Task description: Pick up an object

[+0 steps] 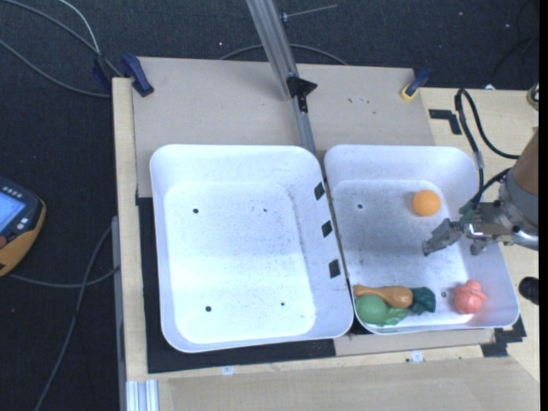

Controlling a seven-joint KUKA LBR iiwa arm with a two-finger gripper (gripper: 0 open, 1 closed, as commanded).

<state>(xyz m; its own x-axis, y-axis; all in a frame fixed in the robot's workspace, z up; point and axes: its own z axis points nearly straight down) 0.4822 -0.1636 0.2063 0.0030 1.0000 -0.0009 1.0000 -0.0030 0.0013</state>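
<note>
The right bin [385, 165] holds several small objects. An orange ball [425, 202] lies near its back. Along the front wall lie a tan club-shaped piece [386, 294], a green round toy [373, 310], a dark green lump [422, 299] and a pink toy [468, 297] in the front right corner. My gripper [454, 245] hangs over the right side of this bin, between the orange ball and the pink toy. It is open, with one finger [437, 240] reaching left, and nothing sits between the fingers.
The left bin [167, 229] sits beside the right one. A metal pole [274, 41] slants down to the bins' shared edge. Blue and yellow clamps grip the board's back corners. A handheld pendant [15, 221] lies at far left.
</note>
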